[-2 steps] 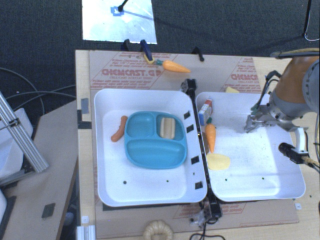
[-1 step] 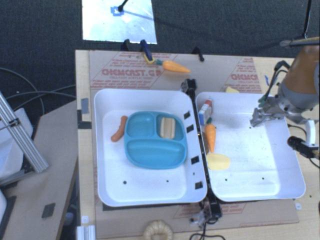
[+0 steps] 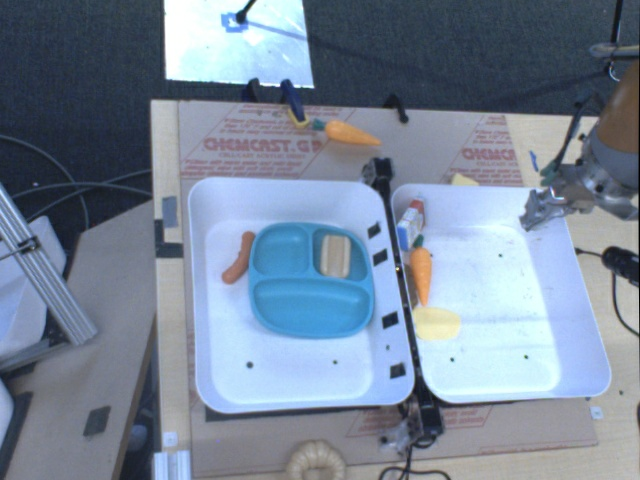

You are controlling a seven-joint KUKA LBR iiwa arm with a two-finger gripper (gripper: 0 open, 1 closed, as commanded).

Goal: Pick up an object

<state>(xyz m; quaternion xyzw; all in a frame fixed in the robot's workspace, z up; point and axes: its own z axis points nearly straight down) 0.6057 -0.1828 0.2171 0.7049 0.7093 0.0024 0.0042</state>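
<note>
My gripper [image 3: 540,211] hangs over the far right corner of the right bin [image 3: 520,368], with nothing visible between its fingers. In that bin, along its left wall, lie an orange carrot [image 3: 421,273], a yellow flat piece [image 3: 437,323] and a small white, blue and red carton [image 3: 409,224]. All three lie well to the left of the gripper. The left bin [image 3: 290,383] holds a blue divided plate [image 3: 310,278] with a tan bread piece [image 3: 334,256] in one compartment. An orange sausage [image 3: 238,258] rests left of the plate.
A second carrot [image 3: 347,133] lies on the cardboard behind the bins, next to a blue clip [image 3: 293,100]. A small yellow piece [image 3: 463,179] sits just behind the right bin. A woven ring [image 3: 318,461] is at the front edge. Cables run at the right.
</note>
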